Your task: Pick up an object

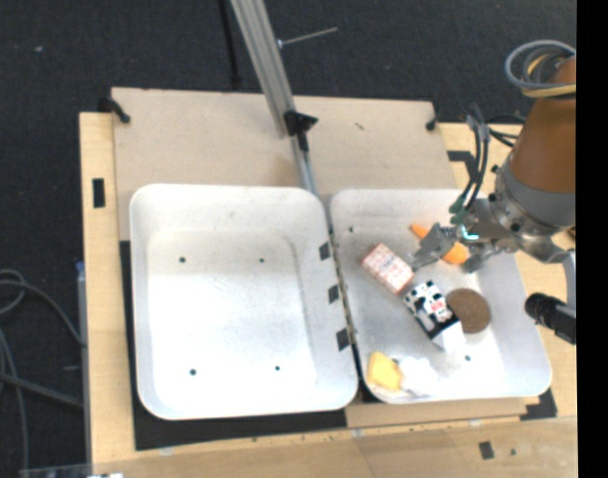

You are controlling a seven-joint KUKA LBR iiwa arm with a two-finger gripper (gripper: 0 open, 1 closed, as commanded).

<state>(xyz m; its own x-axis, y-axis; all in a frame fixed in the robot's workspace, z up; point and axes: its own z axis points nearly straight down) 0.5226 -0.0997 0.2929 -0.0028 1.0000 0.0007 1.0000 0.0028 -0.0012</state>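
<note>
Nearest the camera, at the front rim of the right bin [522,371], lie a yellow lump [383,370] and, touching it, a crumpled white object [415,374]. Just behind them rests a black-and-white patterned item [430,308], tilted, with a brown disc [470,310] just beside it on the arm's side. Farther back lies a pink-and-white checkered box [386,267], apart from both. Beyond it, the claw [451,244] hangs over the bin's rear half, its dark fingers spread fairly wide with nothing between them; small orange pieces [456,255] (partly hidden by the claw) lie below it. The grey arm [542,167] with its orange band enters from the right. The left bin [234,302] sits alongside on the counter [204,132]. A slanted metal rail [264,53] rises at the far edge.
</note>
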